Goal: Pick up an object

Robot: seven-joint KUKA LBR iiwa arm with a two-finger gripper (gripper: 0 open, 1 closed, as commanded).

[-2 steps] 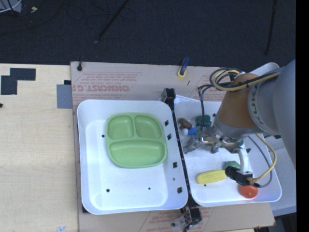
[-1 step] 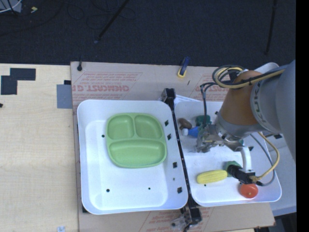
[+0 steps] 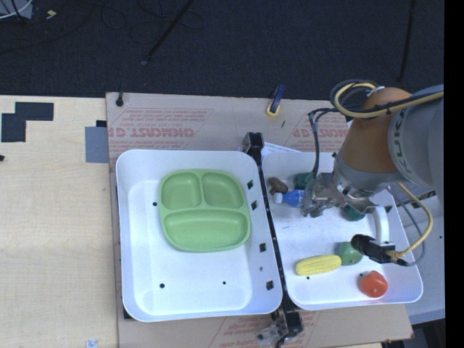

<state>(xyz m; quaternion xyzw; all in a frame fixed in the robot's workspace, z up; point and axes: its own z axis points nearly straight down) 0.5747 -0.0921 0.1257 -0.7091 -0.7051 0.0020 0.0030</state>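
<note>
Nothing is picked up yet: the gripper point(image 3: 313, 207) is held low in the right bin point(image 3: 406, 290) by the small blue toy point(image 3: 292, 199), but whether its fingers are spread or pressed together cannot be told.

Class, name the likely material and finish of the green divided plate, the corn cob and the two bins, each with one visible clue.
Green divided plate: probably moulded plastic, matte, even colour, soft-edged compartments.
Corn cob: likely plastic or rubber toy, uniform bright yellow.
Left bin and right bin: apparently white plastic, smooth, rounded corners.
</note>
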